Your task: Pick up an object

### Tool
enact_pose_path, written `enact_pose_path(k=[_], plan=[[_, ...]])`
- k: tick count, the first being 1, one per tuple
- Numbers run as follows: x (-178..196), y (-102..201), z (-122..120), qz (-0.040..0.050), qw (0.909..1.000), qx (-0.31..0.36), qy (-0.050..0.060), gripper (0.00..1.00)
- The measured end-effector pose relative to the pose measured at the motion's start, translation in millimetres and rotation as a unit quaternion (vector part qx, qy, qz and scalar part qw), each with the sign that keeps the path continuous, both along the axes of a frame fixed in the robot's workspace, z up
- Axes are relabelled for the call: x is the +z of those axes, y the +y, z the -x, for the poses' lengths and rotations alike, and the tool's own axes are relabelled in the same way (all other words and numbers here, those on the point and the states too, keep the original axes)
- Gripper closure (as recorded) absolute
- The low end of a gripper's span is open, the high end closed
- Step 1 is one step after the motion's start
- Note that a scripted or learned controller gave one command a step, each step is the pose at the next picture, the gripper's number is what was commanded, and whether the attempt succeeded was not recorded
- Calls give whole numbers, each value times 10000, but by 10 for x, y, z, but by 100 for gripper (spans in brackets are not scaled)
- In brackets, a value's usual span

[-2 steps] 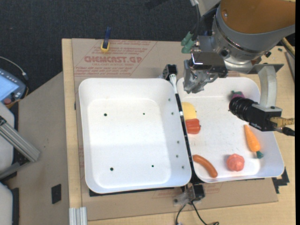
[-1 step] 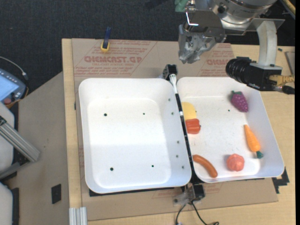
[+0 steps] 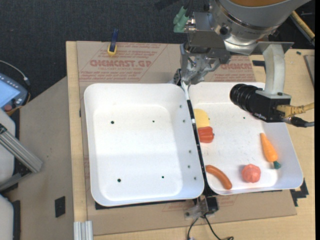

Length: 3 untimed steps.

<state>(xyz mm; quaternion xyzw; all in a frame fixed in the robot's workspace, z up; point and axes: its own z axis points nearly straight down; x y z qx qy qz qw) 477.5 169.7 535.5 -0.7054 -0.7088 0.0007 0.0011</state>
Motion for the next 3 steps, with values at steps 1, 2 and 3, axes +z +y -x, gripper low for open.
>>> enact_pose_path(k=[1,2,3], plan=[[-21,62,-816,5,10000,-39,-31,100],[-113,289,-446,3,10000,-3,6,100],[7,400,-202,-5,10000,-9,-20,100]])
